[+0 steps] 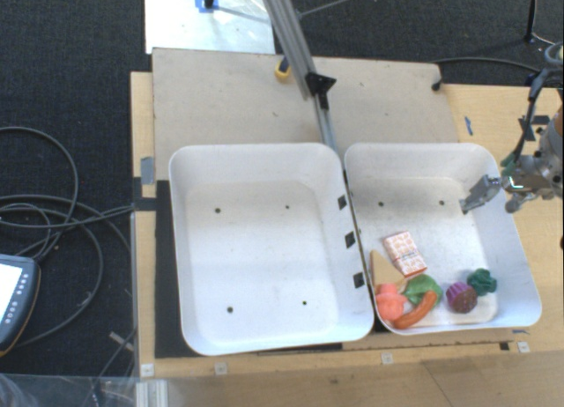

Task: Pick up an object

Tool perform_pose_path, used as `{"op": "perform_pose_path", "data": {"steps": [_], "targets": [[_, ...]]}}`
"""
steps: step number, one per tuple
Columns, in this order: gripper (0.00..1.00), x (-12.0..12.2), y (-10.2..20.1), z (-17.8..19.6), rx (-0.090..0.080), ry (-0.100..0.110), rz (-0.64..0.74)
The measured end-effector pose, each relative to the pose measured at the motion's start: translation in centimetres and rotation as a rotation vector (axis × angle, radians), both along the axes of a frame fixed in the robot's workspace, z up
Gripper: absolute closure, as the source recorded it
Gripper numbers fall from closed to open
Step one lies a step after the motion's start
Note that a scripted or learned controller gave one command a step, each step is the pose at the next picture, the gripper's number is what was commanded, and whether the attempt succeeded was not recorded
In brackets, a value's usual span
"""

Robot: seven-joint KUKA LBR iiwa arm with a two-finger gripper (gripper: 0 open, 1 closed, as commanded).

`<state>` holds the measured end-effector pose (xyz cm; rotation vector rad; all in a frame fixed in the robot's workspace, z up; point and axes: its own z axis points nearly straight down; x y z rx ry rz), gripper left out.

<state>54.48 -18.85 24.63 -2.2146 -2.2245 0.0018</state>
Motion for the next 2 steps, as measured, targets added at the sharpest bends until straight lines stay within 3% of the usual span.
{"op": "perform_pose_path", "data": {"steps": [1,2], "targets": [[0.0,0.1,0.0,0.2,-0.001,-0.004,0.0],[0.0,-0.4,0.6,-5.8,0.0,0.001,-0.003]]}}
